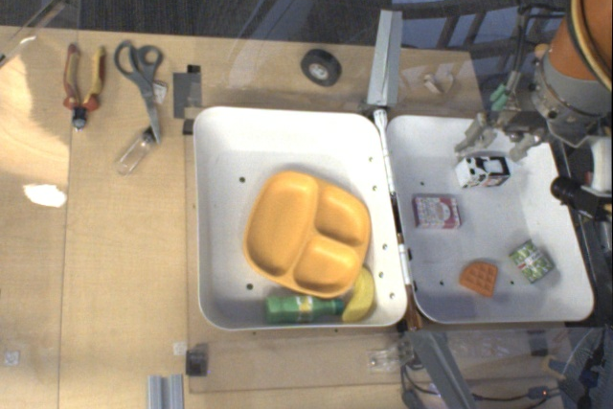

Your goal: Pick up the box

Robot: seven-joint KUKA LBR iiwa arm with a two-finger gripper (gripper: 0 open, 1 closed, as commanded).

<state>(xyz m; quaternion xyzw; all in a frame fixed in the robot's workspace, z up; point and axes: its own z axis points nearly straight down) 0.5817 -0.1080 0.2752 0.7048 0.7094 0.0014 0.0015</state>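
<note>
The arm comes in over the right bin [565,302] from its right edge. The gripper [493,144] hangs near the far edge of that bin, and its two fingers [471,141] are spread apart with nothing between them.

Just under the fingertips lies a small black and white thing [483,170]. It is too small to tell what it is.

The box [437,211] is small and pink with a white edge. It lies flat on the floor of the right bin, close to the bin's left edge, about halfway down. The box is nearer to us than the gripper and a little to its left. The jaws are not touching the box.

In the near part of the same bin there is an orange waffle [479,279], and a small green packet [531,262] lies near the right edge.

The left bin [220,158] holds a big yellow tray [308,232] with three parts. A green bottle [305,306] and a banana [360,296] lie by the near edge of that bin, partly tucked under the tray.

On the bench [96,254], near its far left corner, lie scissors [144,81] and pliers [81,81]. A roll of black tape [321,67] sits by the far edge.
</note>
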